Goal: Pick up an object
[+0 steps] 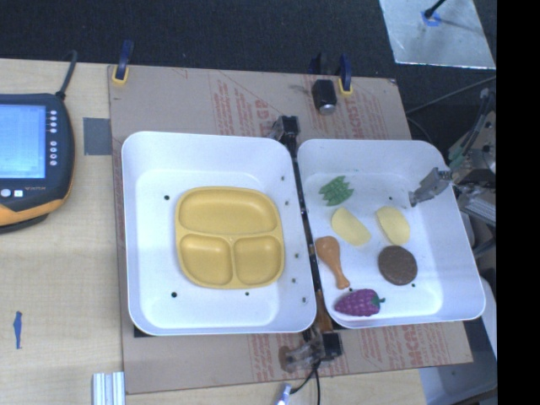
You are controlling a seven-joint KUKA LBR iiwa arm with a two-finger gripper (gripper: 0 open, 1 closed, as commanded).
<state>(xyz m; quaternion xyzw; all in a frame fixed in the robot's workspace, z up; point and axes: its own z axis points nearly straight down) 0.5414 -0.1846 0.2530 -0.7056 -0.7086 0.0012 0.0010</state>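
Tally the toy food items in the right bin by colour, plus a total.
Yellow: 2, one piece and another
Green: 1, leafy piece
Brown: 2, drumstick and round patty
Purple: 1, grapes
Total: 6

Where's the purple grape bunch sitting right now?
The purple grape bunch lies in the right bin, at its near-left corner, just below the drumstick and left of the brown patty.
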